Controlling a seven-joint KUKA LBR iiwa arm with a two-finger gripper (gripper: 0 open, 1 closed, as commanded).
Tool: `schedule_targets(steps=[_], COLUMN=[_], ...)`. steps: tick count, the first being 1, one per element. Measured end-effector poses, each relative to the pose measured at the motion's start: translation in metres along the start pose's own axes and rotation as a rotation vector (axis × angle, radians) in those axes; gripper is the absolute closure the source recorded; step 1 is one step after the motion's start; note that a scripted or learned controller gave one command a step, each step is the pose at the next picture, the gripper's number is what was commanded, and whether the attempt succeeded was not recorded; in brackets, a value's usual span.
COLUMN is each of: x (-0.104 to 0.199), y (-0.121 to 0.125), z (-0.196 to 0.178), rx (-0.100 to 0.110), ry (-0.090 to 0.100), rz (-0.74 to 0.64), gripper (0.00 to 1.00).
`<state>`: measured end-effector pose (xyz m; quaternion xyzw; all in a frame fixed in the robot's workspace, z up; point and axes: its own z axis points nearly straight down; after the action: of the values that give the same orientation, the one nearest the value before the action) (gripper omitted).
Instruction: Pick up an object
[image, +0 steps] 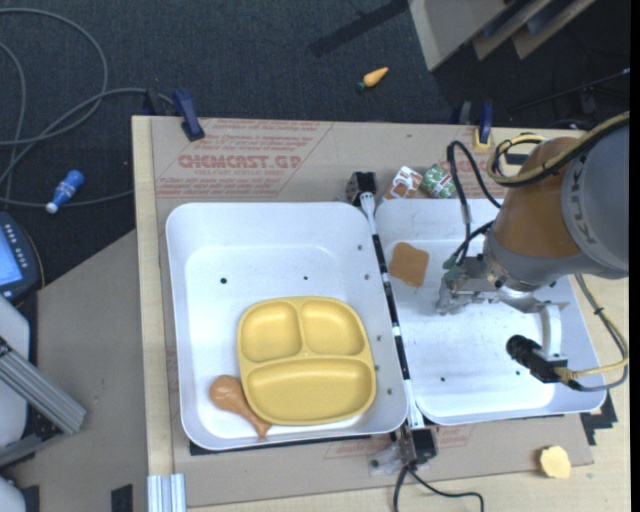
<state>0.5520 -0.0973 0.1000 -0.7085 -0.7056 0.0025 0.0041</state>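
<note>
Dark carpet (250, 60) surrounds a brown cardboard-covered bench (240, 150) printed with red lettering, and on it sit 2 shallow white bins side by side. Reaching in from the right, the grey arm (600, 215) with its orange band (535, 215) hangs over the right bin (480, 385), covering much of that bin's upper right part. The left bin (200, 260) holds a yellow plate (303, 360) with 3 compartments, lying flat in the bin's lower half. A tan drumstick-shaped toy (235, 398) lies just beside the plate's lower left edge, partly tucked under it.

At the end of the arm the gripper (452, 293) points down over the middle of the right bin; whether it is open or closed cannot be told from this angle, and nothing can be seen held in it. A brown flat piece like a slice of toast (408, 264) lies in the right bin near its left wall, just left of the gripper and apart from it. A small colourful packet (422, 181) rests at the bin's top edge. Off the bins, a yellow lump (554, 461) sits on the bench at lower right, a blue bottle (67, 187) and an orange carrot-like bit (374, 76) lie on the carpet.
</note>
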Motion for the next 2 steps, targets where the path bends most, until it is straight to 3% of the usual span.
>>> schedule_targets(steps=[1, 2], x=[0.0, -0.036], y=[0.005, 0.059], z=[0.0, 0.015], rx=[-0.008, -0.014], ry=[-0.002, -0.005], rz=[-0.003, -0.004], gripper=[0.0, 0.0])
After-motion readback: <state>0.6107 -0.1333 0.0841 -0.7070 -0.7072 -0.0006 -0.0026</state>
